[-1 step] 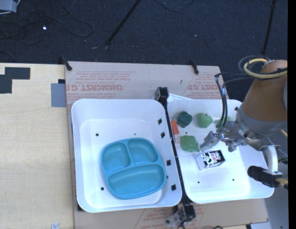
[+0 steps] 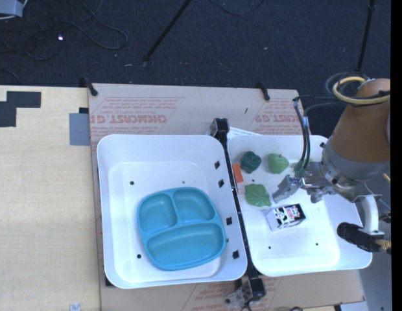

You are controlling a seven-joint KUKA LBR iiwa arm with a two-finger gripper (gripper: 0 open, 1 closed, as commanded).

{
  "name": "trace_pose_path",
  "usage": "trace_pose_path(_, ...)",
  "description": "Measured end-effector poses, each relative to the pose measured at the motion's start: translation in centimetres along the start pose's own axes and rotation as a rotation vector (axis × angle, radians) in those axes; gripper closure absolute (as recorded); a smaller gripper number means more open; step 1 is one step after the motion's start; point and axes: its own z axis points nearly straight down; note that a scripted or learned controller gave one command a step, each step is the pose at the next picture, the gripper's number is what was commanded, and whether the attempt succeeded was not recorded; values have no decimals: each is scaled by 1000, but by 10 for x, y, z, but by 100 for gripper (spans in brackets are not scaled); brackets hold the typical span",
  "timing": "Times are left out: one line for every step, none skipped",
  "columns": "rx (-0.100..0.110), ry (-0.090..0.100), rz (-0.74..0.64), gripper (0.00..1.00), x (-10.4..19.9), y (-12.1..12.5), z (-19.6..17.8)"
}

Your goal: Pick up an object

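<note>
The right bin [image 2: 298, 254] holds a dark green lump [image 2: 251, 161], a light green round piece [image 2: 277, 163], a flat green leaf-like piece [image 2: 257, 195], a small orange item [image 2: 237, 172] by the divider, and a small white box with a black and red print [image 2: 286, 216]. My gripper [image 2: 298, 188] hangs over the right bin, just above the printed box and to the right of the leaf-like piece. Nothing shows between its metal fingers [image 2: 283, 188].
The left bin [image 2: 123, 173] holds a blue sectioned plate [image 2: 180, 229]. A black clamp bar [image 2: 231, 193] runs between the bins. Brown cardboard [image 2: 155, 112] lies under both. The arm's orange and grey body [image 2: 360, 135] stands over the right bin's right side.
</note>
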Motion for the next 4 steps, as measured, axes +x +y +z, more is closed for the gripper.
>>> trace_pose_path(4, 1, 0, 0, 3, 5, 46)
trace_pose_path(-11, -9, 3, 0, -3, 9, 104)
trace_pose_path(-22, -8, 5, 0, -4, 14, 104)
trace_pose_path(-30, -8, 10, 100, -5, 16, 92)
